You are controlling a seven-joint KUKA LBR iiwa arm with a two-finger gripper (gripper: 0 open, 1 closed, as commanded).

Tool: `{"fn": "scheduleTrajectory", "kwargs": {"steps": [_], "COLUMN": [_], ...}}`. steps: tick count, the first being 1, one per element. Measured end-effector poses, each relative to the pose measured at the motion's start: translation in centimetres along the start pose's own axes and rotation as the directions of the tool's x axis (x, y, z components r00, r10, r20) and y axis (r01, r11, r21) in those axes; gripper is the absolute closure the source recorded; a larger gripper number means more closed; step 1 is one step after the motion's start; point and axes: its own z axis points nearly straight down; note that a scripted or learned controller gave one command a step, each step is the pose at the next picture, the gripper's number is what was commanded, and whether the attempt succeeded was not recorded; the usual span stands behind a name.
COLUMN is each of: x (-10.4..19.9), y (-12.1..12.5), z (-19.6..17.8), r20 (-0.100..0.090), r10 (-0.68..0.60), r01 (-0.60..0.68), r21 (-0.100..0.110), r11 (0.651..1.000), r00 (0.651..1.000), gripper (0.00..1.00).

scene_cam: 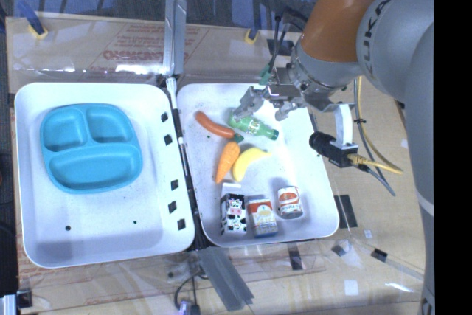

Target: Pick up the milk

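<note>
The milk [233, 215], a small carton with a cow print, stands at the near edge of the right bin [313, 158], well below the claw [267, 102] and a little to its left. A second small carton [261, 216] touches the milk's right side, and a red-labelled can [289, 202] sits just beyond that. Between claw and milk lie a carrot [226, 161] and a banana [247, 162], side by side. A green bottle [254, 126] lies just under the claw, whose fingers are spread wide and hold nothing. A sausage [214, 125] lies to the claw's lower left. Far left, a blue divided plate [90, 146] rests in the left bin [96, 240].
</note>
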Motion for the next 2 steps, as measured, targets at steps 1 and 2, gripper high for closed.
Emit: {"fn": "scheduleTrajectory", "kwargs": {"steps": [1, 2], "x": [0.2, -0.2], "y": [-5.9, -9.9], "z": [11.3, 17.5], "r20": [-0.001, -0.001], "r10": [-0.252, -0.450], "r01": [0.252, 0.450], "r21": [0.000, -0.001], "r11": [0.968, 0.893], "r00": [0.968, 0.893], "gripper": [0.00, 0.00]}}
